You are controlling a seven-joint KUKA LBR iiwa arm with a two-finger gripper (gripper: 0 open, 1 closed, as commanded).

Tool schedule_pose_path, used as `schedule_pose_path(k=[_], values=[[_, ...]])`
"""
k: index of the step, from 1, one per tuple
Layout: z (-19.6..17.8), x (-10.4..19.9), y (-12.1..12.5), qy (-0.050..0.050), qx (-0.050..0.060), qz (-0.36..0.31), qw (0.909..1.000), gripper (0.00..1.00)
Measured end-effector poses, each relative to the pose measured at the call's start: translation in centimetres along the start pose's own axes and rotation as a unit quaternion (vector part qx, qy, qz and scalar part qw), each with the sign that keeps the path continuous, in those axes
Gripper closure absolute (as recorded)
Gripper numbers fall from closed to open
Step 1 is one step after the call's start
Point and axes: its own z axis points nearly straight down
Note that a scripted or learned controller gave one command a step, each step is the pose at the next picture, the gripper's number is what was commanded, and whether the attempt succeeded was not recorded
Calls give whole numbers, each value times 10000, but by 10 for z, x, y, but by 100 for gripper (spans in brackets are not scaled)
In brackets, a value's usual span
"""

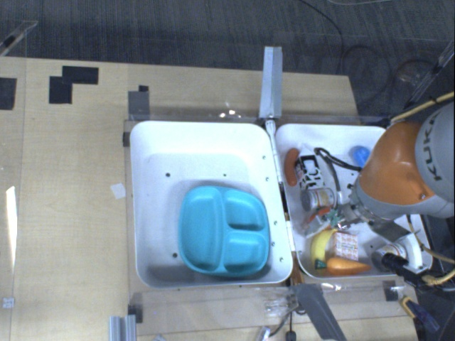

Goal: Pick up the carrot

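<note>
Carrot [346,266] lies flat along the near wall of the right bin [370,132], its thick end toward the bin's right side and its tip by a small dark piece [320,264] at the near left corner; just behind it sit a yellow lemon-like fruit [323,244] and a small printed packet [346,244], both touching or nearly touching the carrot; the jaws [328,215] hang above these things, over the middle of the right bin, and whether they are parted or closed I cannot tell, since the wrist and cables crowd that spot; nothing shows between them. The arm [398,169], grey with its orange band, reaches in from the right edge of the tabletop [64,212] and covers much of the bin's right half. Toward the far left corner of that bin lies a reddish-brown sausage-shaped thing [291,166]; a blue object [361,155] peeks out beside the orange band near the far wall. The left bin [163,144] holds a light blue divided plate [225,229], set toward its near right corner.
</note>
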Motion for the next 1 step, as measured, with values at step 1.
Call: schedule_pose_path(k=[1], values=[[-11,0,2,-4,-16,-9,10000,100]])
